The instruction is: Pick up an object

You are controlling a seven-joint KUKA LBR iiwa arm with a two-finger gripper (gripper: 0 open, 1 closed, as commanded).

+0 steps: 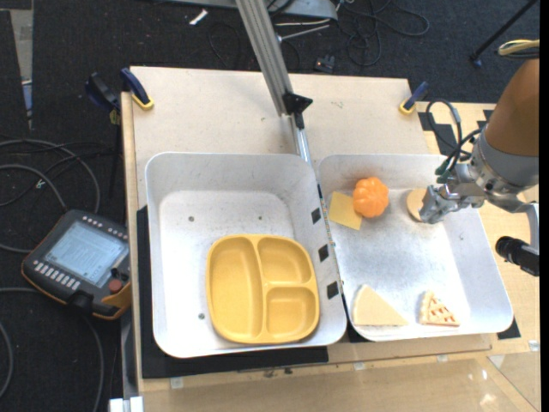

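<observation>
The right bin (412, 256) holds an orange round fruit (371, 196), a flat yellow square piece (345, 210) beside it, a pale round disc (416, 204) near the far right wall, a cream wedge (376, 307) and a small waffle-patterned triangle (438, 310) at the front. My gripper (431, 209) hangs low over the bin's far right part, right at the pale disc and touching or just above it. Whether the disc sits between the fingers is hidden by the wrist.
The left bin (171, 230) holds a yellow divided tray (261, 288). A metal pole (268, 45) slants in from the top to the bins' shared edge. Clamps mark the bench's back corners. A teach pendant (81, 260) lies on the floor at the left.
</observation>
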